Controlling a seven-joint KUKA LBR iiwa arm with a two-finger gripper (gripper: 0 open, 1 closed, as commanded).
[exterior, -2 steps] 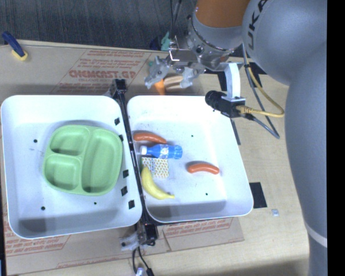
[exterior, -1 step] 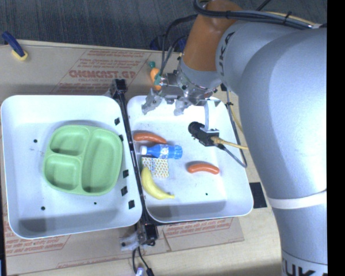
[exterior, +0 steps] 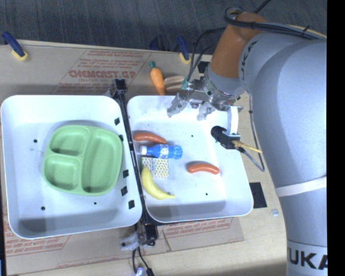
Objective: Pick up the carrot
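Your orange carrot with its green top [exterior: 156, 79] lies on the cardboard-covered bench [exterior: 75, 68], just behind the rear rim of the right shallow white bin [exterior: 241, 194]; your metal two-finger end effector [exterior: 190, 109] hangs over that bin's rear edge, to the carrot's right, fingers spread apart with nothing between them; inside the bin you have two orange-red sausages [exterior: 149, 137], a blue bottle [exterior: 164, 151] and a yellow banana [exterior: 152, 187]; the left white bin [exterior: 17, 211] holds a green divided plastic plate [exterior: 83, 160].
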